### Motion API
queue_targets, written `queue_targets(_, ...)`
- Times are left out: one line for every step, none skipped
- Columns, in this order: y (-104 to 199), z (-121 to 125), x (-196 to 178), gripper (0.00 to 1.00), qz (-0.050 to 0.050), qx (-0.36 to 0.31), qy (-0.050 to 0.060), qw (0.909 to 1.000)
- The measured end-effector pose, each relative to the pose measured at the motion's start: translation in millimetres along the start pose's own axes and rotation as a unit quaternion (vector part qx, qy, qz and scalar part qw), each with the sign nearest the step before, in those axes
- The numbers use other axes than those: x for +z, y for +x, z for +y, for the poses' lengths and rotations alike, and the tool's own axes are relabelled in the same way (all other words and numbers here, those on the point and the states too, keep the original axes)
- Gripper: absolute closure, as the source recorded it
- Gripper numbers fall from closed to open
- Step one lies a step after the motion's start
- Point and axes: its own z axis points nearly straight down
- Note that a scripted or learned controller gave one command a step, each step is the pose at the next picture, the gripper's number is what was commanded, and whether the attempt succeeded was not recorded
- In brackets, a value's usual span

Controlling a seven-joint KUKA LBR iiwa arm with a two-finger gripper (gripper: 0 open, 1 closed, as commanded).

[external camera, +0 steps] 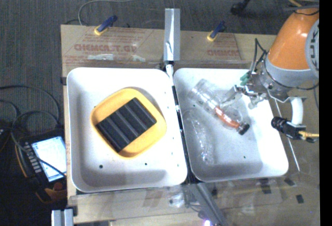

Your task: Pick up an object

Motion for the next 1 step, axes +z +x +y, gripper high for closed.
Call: queue_targets(-58.3, 6.6, 68.2, 0.00, -0.001, -0.049, 0.000, 0.9988)
